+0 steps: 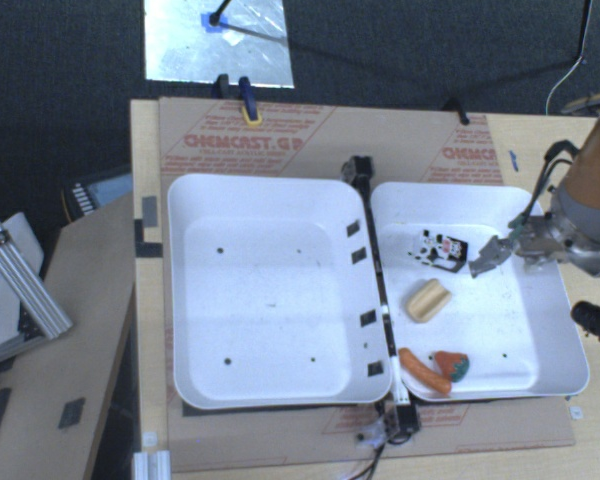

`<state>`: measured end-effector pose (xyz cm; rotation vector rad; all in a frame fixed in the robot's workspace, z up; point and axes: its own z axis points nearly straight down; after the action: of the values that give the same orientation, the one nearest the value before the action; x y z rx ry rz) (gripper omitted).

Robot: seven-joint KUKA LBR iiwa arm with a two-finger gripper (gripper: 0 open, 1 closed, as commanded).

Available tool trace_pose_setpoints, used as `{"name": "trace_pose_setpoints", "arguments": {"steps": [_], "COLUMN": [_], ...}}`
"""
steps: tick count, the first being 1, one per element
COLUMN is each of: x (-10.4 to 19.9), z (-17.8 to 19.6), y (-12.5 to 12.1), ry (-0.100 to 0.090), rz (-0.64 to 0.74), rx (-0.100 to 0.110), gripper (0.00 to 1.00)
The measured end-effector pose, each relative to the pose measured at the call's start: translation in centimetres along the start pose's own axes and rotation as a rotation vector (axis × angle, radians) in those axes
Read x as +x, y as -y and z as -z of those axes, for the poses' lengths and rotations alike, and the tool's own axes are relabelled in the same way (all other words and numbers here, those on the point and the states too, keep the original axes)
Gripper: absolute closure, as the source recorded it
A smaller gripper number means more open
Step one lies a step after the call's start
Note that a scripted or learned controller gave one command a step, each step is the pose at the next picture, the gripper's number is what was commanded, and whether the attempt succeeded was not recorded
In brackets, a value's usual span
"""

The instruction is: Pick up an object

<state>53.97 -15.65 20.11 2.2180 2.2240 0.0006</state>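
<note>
Gripper (pixel 488 256) is parked over the right bin (pixel 540 320), and you can't really tell how its jaws stand from up here. You've got a black-and-white toy (pixel 441 249) just beside it, a tan block (pixel 428 300) mid-bin, and a carrot (pixel 424 371) touching an orange-teal thing (pixel 453 365) at the near wall.

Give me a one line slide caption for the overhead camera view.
The hand hovers over the right bin, beside a black-and-white toy, a tan block and a carrot.

Grey arm (pixel 580 223) with orange band, thin black cable looping beside wrist
</note>
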Motion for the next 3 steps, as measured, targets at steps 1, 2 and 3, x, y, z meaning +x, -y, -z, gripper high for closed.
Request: {"name": "trace_pose_setpoints", "arguments": {"steps": [1, 2, 3], "x": [0.0, 9.2, 19.5], "z": [1.1, 10.1, 13.7], "y": [-0.1, 3.5, 5.2], "ry": [0.0, -0.003, -0.004], "rz": [0.002, 0.011, 0.012], "rx": [-0.003, -0.009, -0.006], "gripper": [1.0, 1.0, 1.0]}}
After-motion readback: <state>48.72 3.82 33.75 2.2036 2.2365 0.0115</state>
